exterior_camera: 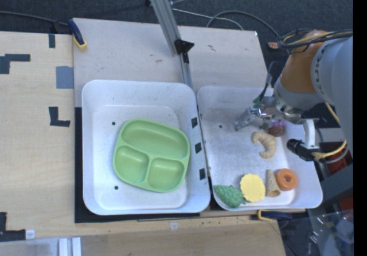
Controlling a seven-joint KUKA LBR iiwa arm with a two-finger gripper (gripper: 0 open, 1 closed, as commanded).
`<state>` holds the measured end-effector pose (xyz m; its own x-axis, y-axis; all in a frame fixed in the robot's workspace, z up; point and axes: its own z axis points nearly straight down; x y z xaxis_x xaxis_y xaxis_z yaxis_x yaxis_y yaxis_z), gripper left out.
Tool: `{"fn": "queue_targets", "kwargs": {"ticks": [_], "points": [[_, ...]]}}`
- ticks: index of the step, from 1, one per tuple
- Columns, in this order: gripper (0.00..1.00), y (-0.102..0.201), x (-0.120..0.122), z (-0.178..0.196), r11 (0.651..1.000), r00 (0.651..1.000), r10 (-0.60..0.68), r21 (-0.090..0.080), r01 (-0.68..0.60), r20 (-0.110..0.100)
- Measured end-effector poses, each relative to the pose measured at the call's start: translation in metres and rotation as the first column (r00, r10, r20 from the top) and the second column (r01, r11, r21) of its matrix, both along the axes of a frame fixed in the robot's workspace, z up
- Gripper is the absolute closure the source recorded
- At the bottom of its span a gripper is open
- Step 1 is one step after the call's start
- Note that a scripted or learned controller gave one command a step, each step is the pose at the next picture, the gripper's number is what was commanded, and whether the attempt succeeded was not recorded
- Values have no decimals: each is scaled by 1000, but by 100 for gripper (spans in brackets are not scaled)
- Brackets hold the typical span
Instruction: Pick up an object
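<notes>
My gripper (248, 118) hangs low over the right bin (229, 152), in its upper middle part, with the grey arm and orange band (298, 71) reaching in from the right. Just right of the gripper lies a small purple piece (277, 129), and below that a tan croissant (265, 144). Nothing shows in the gripper. Along the bin's near edge lie a green broccoli piece (229, 195), a yellow round piece (252, 187), a tan stick (270, 184) and an orange donut (285, 179).
The left bin (97, 134) holds a green divided plate (152, 155). A metal pole (163, 8) slants down to the bins' shared wall at the back. Cables run along the arm at the right edge of the bench.
</notes>
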<state>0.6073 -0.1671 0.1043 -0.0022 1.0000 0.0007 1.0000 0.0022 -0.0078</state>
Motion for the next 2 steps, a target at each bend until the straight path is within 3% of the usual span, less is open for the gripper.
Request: {"fn": "queue_targets", "kwargs": {"ticks": [1, 2], "points": [[100, 0, 2, 14, 1000, 1000, 1, 0, -1, 6], [100, -2, 13, 65, 1000, 1000, 0, -2, 0, 12]]}}
